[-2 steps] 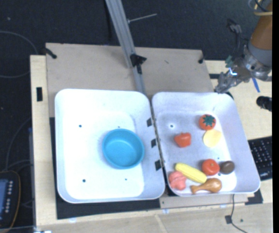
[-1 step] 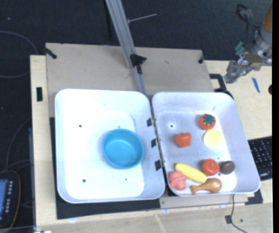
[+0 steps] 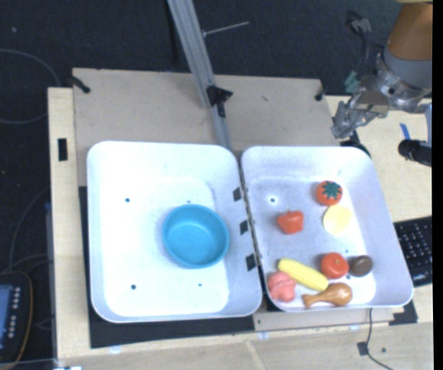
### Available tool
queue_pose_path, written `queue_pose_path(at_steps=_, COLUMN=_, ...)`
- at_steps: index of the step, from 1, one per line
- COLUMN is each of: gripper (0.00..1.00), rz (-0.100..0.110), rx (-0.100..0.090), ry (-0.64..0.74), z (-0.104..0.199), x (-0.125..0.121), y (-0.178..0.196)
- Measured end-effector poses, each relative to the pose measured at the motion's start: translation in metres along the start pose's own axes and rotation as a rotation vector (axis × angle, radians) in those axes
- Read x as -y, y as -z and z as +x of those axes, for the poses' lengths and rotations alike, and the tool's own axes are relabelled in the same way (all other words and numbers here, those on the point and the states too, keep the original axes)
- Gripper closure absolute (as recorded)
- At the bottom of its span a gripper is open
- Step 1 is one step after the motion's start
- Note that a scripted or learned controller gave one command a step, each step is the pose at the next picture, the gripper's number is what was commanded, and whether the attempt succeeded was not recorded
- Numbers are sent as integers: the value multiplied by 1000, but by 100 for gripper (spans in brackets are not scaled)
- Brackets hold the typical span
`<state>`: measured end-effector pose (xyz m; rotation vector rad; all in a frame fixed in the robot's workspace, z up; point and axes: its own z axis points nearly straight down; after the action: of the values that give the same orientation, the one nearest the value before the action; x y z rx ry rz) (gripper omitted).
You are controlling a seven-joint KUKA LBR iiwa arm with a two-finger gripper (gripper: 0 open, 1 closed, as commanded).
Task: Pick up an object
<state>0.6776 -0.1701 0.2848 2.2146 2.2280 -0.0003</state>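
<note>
Toy foods, your candidate objects, lie in the right bin (image 3: 375,206), all below and to the left of the gripper (image 3: 347,123), which hangs over the bench just outside that bin's upper right corner and carries nothing. Whether the gripper is open or shut you cannot tell at this distance. Nearest the tool is the tomato (image 3: 329,193), with the pale yellow disc (image 3: 337,220) just beneath it and the red pepper (image 3: 290,222) further left. Farthest from the tool, along the bin's near edge, sit the banana (image 3: 302,274), the pink piece (image 3: 281,285), the drumstick (image 3: 328,295), a second red fruit (image 3: 333,265) and the brown piece (image 3: 360,265), packed close or touching. The blue bowl (image 3: 196,235) stands alone in the left bin (image 3: 129,176), well apart from the tool. Expect trouble chiefly in the far cluster: a descent there may land on two items at once or push one against the bin wall. Rounded pieces such as the tomato may roll or squirt out of a closing grasp, and the flat disc offers little height to seize. A descent begun from the present position risks striking the bin rim.
</note>
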Motion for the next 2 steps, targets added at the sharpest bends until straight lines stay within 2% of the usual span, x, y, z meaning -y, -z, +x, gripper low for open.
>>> queue_pose_path(at_steps=1, gripper=100, rz=1, rx=-1, ry=1, z=42, x=26, y=-2)
queue_pose_path(at_steps=2, gripper=100, rz=2, rx=-2, ry=2, z=100, x=47, y=-13)
